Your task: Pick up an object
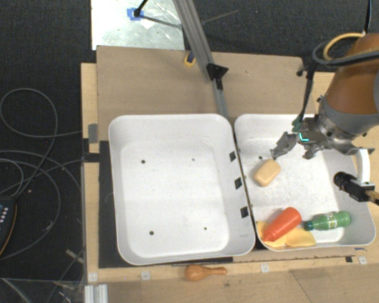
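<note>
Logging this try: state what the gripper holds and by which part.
Nothing is held. The gripper hangs over the right bin, jaws spread with bare bin floor between them; the tan block lies apart from it, below and to its left.

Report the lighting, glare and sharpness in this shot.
Camera view: even overhead light, soft shadows inside the left bin; right bin bright white but not blown out; a glary pale floor patch at top; gripper slightly soft; orange carrot-shaped toy and green bottle fairly crisp.
</note>
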{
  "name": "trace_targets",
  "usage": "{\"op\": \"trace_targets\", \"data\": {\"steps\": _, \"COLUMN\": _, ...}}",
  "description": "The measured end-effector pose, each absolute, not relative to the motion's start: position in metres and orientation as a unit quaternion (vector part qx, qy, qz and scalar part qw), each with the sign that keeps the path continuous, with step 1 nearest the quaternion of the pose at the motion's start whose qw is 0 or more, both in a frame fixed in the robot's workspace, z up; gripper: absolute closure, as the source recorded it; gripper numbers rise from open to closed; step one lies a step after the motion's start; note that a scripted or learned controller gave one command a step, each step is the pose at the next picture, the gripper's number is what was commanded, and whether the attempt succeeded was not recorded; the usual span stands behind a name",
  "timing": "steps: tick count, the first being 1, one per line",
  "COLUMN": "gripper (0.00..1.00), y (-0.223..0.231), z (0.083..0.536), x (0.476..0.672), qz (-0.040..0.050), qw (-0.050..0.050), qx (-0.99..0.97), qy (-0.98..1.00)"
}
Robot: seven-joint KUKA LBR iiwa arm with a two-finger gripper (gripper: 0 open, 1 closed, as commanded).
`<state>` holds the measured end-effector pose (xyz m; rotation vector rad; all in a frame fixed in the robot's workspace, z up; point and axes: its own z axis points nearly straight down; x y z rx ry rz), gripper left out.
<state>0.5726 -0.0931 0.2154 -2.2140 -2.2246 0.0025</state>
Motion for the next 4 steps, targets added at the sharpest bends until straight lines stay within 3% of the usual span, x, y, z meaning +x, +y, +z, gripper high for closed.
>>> {"op": "trace_targets", "data": {"steps": 1, "gripper": 0.00, "y": -0.093, "z": 0.218, "x": 0.573, "qz": -0.0005, "qw": 0.000, "qx": -0.706, "qy": -0.708}}
{"op": "trace_targets", "data": {"steps": 3, "gripper": 0.00, "y": -0.083, "z": 0.112, "x": 0.569, "qz": 0.0009, "qw": 0.001, "qx": -0.707, "qy": -0.707}}
{"op": "trace_targets", "data": {"steps": 4, "gripper": 0.00, "y": -0.082, "z": 0.090, "x": 0.569, "qz": 0.0003, "qw": 0.001, "qx": -0.707, "qy": -0.707}}
